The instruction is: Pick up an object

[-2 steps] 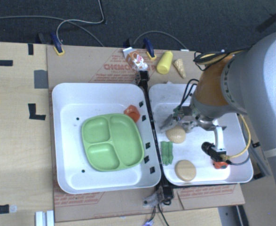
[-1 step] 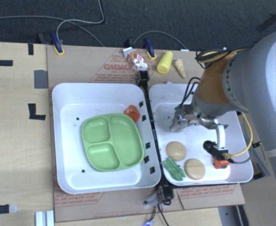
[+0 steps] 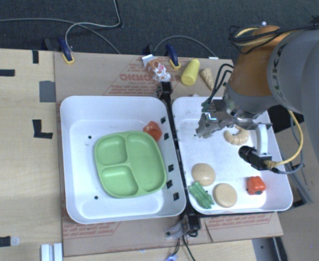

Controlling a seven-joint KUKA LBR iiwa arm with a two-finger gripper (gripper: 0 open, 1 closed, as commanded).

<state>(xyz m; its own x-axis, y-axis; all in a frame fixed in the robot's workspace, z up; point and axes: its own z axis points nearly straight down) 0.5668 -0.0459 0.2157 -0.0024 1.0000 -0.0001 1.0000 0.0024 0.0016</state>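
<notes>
While partly hidden under the arm, gripper state unclear, cannot tell. Right bin: croissant, two buns, green item. Left bin: green tray.

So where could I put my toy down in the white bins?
Left bin: bare strip along its far and left walls, around the green divided plate. Right bin: bare middle patch between the croissant and the bread rolls. Its near edge is crowded with rolls, a green vegetable and a red toy.
</notes>
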